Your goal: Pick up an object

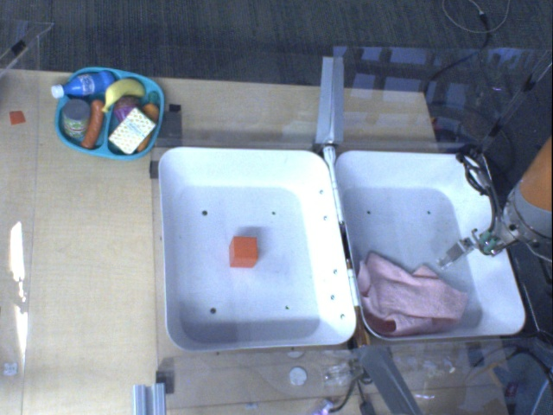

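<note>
An orange cube (244, 252) rests on the floor of the left bin (181, 232), a little left of its middle. In the front part of the right bin (406, 188) lies a crumpled pink cloth (410, 297). My gripper (452, 255) reaches in from the right edge, low over the right bin. Its tip is just above and to the right of the cloth's upper right corner. Nothing visible is in its grasp.
A blue bowl (64, 133) holding toy food and a small bottle stands on the bench at the far left back. A metal divider (327, 102) runs between the bins at the back. Cables (477, 173) hang near the right bin's far right corner.
</note>
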`<state>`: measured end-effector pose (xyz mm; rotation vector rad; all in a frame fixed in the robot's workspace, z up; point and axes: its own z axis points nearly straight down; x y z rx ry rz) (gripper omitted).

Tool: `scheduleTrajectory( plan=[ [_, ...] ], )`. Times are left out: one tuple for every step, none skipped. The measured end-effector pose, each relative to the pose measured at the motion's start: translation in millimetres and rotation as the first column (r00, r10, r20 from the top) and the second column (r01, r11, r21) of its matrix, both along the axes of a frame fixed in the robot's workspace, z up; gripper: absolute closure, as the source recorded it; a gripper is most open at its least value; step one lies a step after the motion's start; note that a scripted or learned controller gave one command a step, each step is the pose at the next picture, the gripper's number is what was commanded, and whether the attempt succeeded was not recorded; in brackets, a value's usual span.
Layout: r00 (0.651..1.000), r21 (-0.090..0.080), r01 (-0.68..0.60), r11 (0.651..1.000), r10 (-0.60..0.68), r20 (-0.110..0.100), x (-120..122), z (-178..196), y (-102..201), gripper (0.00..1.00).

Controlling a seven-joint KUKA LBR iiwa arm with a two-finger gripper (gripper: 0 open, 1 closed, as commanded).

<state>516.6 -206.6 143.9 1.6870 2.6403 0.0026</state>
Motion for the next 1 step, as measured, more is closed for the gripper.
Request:
scheduleTrajectory(
  plan=[
    [0.987,-0.003,-0.159,0.987,0.159,0.012,-1.2,-53.0,102.6,0.00]
  ],
)
